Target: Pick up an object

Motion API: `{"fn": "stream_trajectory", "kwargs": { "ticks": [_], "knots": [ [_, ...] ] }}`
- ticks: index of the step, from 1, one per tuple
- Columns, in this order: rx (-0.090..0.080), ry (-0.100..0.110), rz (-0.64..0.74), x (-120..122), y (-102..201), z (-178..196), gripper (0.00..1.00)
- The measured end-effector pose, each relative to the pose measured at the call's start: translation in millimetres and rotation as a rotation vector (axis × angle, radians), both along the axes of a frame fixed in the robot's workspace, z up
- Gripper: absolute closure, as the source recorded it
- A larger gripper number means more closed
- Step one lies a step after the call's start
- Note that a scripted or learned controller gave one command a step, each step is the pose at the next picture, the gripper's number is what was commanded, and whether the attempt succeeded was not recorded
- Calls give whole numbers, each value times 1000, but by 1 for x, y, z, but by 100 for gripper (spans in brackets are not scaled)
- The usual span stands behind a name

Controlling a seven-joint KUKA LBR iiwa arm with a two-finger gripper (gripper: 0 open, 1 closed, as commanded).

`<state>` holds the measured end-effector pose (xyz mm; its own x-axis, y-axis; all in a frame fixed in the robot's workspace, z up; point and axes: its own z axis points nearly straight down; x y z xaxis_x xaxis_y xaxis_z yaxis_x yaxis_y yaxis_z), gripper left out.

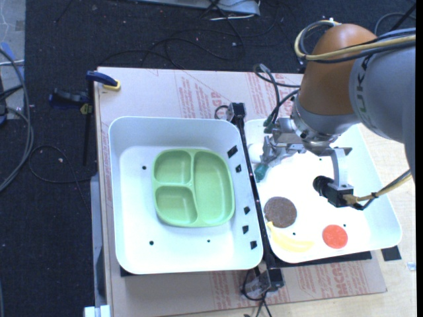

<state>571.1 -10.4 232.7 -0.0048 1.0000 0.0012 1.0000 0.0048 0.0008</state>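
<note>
My gripper (pixel 271 156) hangs low over the far left part of the right bin (pixel 386 216), close to the wall between the two bins. A small teal object (pixel 261 172) lies just under its tip, and I cannot tell whether it is touched or held. A white rounded object (pixel 254 152) sits against the bin wall beside the gripper. Further forward in the same bin lie a brown round disc (pixel 281 211), a yellow banana (pixel 291 243) and a red-orange disc (pixel 335 236).
The left bin (pixel 125 177) holds a pale green divided plate (pixel 193 187). The arm's orange band (pixel 334 71) and grey body cover the far right of the right bin. Cables and a black fitting (pixel 330 190) hang by the wrist.
</note>
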Motion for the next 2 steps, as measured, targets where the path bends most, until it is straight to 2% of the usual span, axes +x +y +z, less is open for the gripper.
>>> {"fn": "stream_trajectory", "kwargs": {
  "ticks": [2],
  "knots": [
    [0,1,-1,-18,96,11,100]
  ]
}}
